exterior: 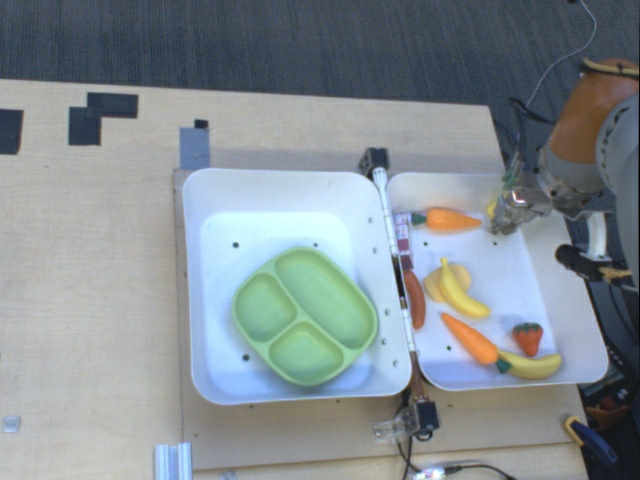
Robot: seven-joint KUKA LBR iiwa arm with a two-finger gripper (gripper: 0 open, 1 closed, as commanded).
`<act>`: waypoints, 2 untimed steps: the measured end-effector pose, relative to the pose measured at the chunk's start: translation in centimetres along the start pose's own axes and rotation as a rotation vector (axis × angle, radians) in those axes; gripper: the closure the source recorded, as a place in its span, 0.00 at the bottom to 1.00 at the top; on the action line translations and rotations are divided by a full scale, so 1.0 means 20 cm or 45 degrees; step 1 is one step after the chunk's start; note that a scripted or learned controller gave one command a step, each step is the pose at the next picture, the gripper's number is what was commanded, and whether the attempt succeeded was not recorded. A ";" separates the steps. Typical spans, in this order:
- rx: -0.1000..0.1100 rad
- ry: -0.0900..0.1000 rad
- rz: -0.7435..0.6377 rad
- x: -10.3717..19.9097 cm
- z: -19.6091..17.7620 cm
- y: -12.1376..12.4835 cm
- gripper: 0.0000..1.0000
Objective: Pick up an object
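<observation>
The pale wooden counter (90, 298) carries two shallow white bins side by side; the left bin (210, 268) holds a green divided plate (304, 315) with three compartments, lying tilted toward the bin's lower middle; the right bin (560, 298) holds the toy food; a carrot (451, 221) lies near its top edge, just left of the end effector (508, 213); a small yellow piece (493, 209) sits right beside the end effector, too small to name; a brown sausage (415, 300) lies along the left wall; a banana (462, 294) rests at the middle on a pale yellow item; a second carrot (470, 338) slants below it toward another banana (532, 366) at the lower edge; a strawberry (528, 337) sits just above that banana; the end effector hangs low over the bin's upper right corner, and whether it is apart or together cannot be told; nothing is visibly held.
</observation>
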State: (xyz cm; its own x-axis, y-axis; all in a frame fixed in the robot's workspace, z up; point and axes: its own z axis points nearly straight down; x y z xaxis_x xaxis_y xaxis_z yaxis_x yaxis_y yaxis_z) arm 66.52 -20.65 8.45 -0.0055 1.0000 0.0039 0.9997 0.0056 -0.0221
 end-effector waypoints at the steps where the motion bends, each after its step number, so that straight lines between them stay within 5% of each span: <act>1: 0.000 0.000 0.000 0.00 0.00 0.00 1.00; 2: 0.000 0.000 0.000 0.00 0.00 0.00 1.00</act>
State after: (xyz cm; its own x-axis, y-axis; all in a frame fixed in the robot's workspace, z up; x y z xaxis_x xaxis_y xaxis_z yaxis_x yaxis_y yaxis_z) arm 66.52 -20.65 8.45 -0.0058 1.0000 0.0038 0.9997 0.0059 -0.0221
